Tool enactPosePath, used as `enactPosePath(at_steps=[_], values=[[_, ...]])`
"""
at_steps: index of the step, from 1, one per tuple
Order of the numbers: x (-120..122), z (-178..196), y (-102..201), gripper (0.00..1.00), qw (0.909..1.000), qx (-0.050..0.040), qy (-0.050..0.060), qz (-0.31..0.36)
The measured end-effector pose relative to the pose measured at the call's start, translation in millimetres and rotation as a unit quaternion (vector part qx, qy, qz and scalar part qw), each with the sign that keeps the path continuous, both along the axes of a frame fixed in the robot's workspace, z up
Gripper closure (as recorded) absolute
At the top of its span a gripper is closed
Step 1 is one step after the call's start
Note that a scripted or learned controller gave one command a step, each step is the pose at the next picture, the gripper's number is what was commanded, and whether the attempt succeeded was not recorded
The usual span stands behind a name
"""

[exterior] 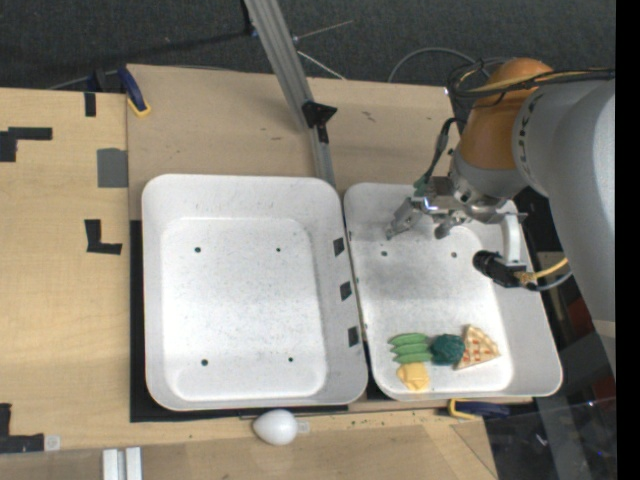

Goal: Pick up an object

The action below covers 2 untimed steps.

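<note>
The claw (420,218) is released, holding nothing, at the right bin's (530,313) far edge. Next it must reach the pizza slice (479,347) near the front edge.

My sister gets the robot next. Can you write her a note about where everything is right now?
Gripper: fingers spread open, holding nothing, up over the far end of the right bin.
Toys: green pea pod, broccoli, pizza slice and a yellow piece, all bunched at that bin's near end.
Done: nothing picked yet.
Left: move toward the pile, grab one toy, lift it.
</note>
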<state>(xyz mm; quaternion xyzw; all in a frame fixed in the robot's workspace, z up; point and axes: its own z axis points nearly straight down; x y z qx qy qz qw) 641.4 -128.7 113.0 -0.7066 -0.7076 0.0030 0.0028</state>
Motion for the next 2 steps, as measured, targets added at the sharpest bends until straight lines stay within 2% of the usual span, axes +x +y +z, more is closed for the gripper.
enactPosePath(at_steps=[1, 2], values=[[2, 14, 1, 1.00, 1.0000, 0.0000, -0.003, 0.001], [-2, 69, -7, 1.00, 1.0000, -0.0005, -0.006, 0.000]])
